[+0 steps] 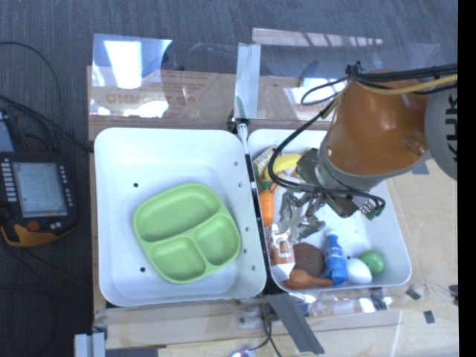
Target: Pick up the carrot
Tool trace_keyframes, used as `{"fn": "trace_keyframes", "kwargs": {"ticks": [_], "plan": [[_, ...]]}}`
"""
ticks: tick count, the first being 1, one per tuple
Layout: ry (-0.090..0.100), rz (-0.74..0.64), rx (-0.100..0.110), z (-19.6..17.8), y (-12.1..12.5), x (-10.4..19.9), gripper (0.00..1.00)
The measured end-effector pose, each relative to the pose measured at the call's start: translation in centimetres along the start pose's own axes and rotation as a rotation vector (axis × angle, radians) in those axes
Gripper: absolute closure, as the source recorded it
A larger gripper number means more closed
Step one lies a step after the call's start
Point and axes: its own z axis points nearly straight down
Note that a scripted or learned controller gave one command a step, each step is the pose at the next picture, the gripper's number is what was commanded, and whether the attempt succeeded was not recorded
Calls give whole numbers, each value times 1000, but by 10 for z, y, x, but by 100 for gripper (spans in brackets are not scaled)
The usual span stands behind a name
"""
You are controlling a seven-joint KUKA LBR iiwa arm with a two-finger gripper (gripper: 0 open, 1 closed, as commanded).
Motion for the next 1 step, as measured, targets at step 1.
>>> {"fn": "trace_keyframes", "kwargs": {"ticks": [1], "plan": [[-6,3,5,-157,-45,5,100]]}}
